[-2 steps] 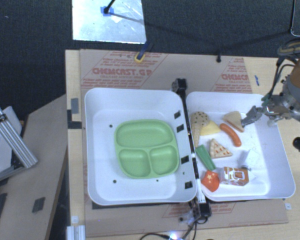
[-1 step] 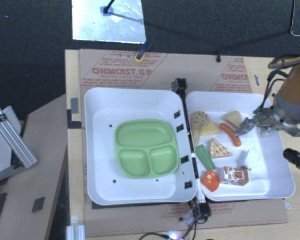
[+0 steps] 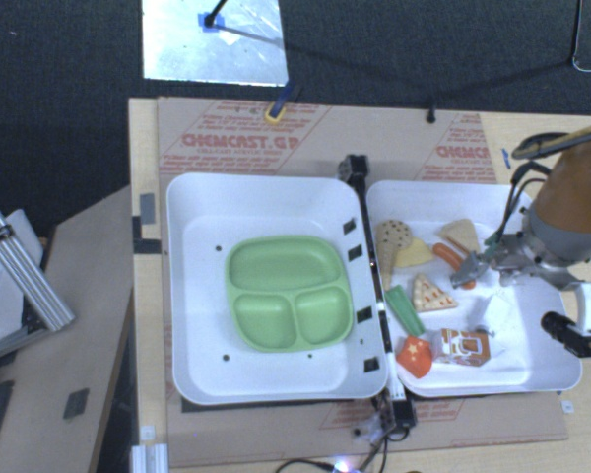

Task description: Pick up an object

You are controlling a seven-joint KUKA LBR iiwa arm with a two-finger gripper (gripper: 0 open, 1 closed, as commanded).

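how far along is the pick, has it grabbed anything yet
Early stage. Done: the arm has reached in over the right bin, with the gripper low near the orange carrot-like piece and the pizza slice. In hand: nothing visibly held. Left: grasp and lift one item; the green divided plate sits in the left bin.

A divided plate point(image 3: 286, 305) lies in the left bin point(image 3: 192, 264); food pieces point(image 3: 433, 294) lie scattered in the right bin point(image 3: 532, 363).
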